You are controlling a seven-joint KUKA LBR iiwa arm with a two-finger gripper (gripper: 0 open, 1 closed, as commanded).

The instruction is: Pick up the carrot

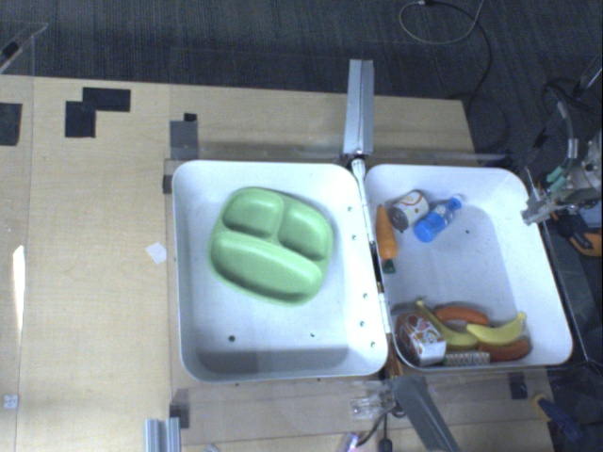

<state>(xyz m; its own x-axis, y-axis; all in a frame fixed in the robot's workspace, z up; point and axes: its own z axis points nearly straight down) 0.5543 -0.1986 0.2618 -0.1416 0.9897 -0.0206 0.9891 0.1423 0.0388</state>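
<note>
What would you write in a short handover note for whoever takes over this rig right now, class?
Gripper: at the right edge of the right bin, above its rim, holding nothing that I can see.
Carrot: lying against the right bin's left wall, next to a small can and a blue bottle.
Other items: green divided plate in the left bin; banana at the right bin's near edge.
Done: nothing yet.
Left: reach across, grasp the carrot, lift it.
</note>
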